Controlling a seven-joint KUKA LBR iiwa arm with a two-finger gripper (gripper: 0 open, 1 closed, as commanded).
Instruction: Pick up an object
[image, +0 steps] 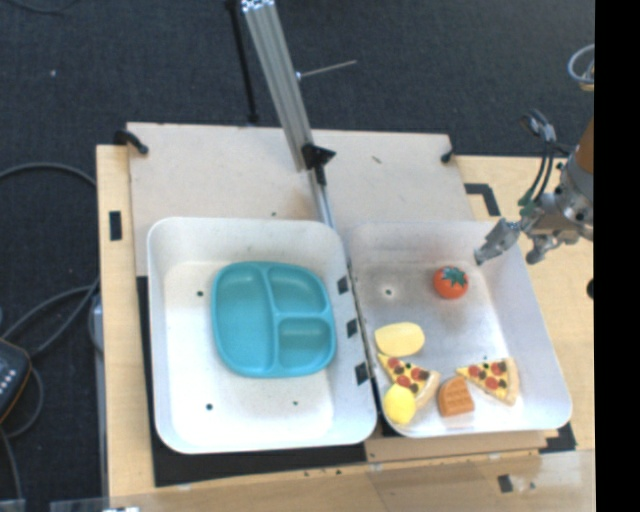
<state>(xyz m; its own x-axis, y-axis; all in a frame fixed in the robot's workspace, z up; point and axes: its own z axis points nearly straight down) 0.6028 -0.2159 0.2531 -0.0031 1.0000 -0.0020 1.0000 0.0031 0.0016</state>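
Note:
My gripper (517, 246) hangs open over the far right rim of the right bin (520, 300), with nothing between its fingers. A red tomato (451, 282) lies in that bin, a little to the left of and nearer than the gripper. Along the bin's near side lie a pale yellow oval piece (400, 339), a pizza slice (408, 376), a yellow lemon (399, 404), an orange toast-like piece (456, 397) and a second pizza slice (493, 378).
The left bin (170, 300) holds a blue divided plate (273, 318). A slanted metal post (285, 85) rises from behind the gap between the two bins. Bare bench (400, 170) lies behind the bins.

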